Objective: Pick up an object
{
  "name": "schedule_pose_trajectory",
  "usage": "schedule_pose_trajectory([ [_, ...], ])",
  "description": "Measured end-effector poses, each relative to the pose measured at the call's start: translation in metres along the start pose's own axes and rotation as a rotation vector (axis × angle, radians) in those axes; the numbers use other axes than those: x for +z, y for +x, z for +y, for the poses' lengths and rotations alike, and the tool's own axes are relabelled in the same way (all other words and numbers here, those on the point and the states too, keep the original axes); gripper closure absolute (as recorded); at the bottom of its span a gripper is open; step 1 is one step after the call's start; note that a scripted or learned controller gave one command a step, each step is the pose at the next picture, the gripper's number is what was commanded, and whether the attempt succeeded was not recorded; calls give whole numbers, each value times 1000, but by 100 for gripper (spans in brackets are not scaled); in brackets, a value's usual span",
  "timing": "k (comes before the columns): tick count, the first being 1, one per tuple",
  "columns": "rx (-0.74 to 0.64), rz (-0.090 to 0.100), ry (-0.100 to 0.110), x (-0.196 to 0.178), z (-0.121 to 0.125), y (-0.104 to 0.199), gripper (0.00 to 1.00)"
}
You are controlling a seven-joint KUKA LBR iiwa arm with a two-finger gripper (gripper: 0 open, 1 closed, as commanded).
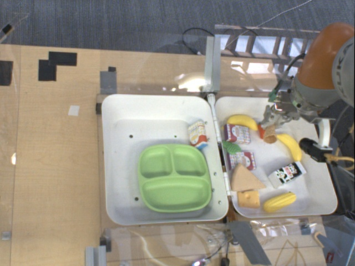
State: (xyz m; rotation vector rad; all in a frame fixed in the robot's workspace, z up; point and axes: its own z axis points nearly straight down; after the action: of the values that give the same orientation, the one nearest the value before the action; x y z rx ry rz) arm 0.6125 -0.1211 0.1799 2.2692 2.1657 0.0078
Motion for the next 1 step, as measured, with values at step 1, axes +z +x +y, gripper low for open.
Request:
schedule_pose_trajectory([
  [1, -102, 0, 2, -6, -4, 59, 100],
])
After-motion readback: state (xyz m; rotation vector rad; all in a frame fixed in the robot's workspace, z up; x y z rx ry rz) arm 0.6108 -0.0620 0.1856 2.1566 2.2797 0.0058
